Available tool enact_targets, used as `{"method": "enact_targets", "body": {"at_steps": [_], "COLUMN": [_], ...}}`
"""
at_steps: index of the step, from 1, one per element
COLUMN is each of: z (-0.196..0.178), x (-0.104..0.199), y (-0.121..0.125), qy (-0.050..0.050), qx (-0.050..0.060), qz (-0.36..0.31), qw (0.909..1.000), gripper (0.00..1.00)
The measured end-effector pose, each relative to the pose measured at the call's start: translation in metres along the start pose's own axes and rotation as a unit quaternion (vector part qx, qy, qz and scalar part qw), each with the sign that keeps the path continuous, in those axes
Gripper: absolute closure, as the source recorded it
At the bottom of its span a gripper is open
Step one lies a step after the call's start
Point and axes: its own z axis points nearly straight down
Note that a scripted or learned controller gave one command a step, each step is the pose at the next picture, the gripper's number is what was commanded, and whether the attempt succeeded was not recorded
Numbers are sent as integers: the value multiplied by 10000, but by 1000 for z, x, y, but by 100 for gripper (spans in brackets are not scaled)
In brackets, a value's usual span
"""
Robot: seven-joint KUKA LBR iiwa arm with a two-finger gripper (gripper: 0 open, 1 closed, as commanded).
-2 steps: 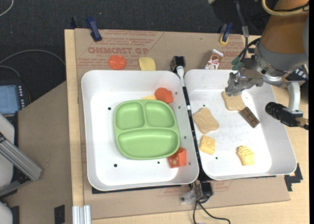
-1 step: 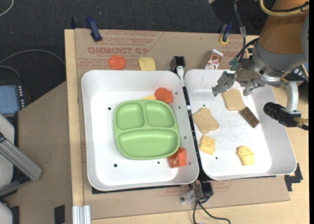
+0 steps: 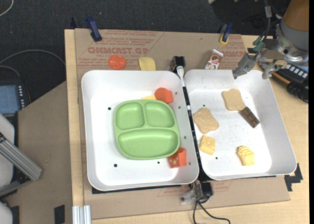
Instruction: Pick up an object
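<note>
My gripper (image 3: pixel 253 70) hangs open over the far edge of the right bin (image 3: pixel 274 134), with nothing between its fingers. Below it in that bin lie a tan toast slice (image 3: pixel 232 99) and a brown chocolate bar (image 3: pixel 249 117). Farther forward are a second tan bread slice (image 3: pixel 205 120), a yellow cheese wedge (image 3: pixel 208 145) and a yellow ridged piece (image 3: pixel 246 155). The left bin (image 3: pixel 95 134) holds a green divided plate (image 3: pixel 146 128), an orange piece (image 3: pixel 164 95) at the plate's far rim and an orange-red piece (image 3: pixel 177 158) at its near right corner.
On the cardboard behind the bins sit an orange round piece (image 3: pixel 117 62), a pale yellow piece (image 3: pixel 146 64), a black object (image 3: pixel 177 63) and a small carton (image 3: pixel 213 60). Blue clamps (image 3: pixel 93 29) hold the board's far edge. Cables and equipment crowd the far right.
</note>
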Motion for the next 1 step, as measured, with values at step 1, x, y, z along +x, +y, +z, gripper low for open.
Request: {"method": "enact_targets", "body": {"at_steps": [1], "z": [95], "x": [-45], "y": [-12], "qy": [26], "qx": [94], "qz": [14], "qw": [10000], "gripper": [0]}}
